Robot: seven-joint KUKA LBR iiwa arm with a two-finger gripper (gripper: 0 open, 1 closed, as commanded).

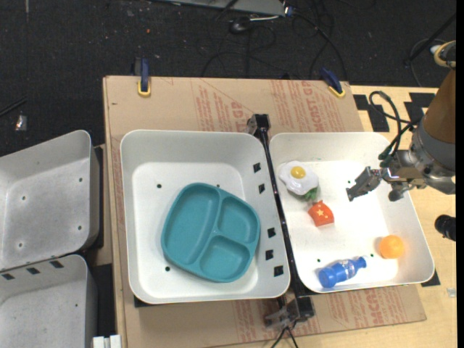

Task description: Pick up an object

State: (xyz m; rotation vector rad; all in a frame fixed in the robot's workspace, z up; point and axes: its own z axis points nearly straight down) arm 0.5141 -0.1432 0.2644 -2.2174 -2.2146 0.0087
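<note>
The fingers' state cannot be told; the gripper [371, 182] hangs with nothing visibly in it over the right bin's [341, 145] bare floor, right of centre. This looks like the approach step. The block [321, 214] lies lower left of it, egg [297, 177] left, ball [391, 246] and bottle [341, 271] below; next it must choose one and descend.

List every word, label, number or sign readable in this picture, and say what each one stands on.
Red printing on the brown board under the bins: runs in repeated rows, seemingly upside down, too blurred to read.
Yellow star sign on the red-orange toy in the right bin: a shape, no letters.
Blue bottle: no legible label.
Teal tray: no markings.
</note>
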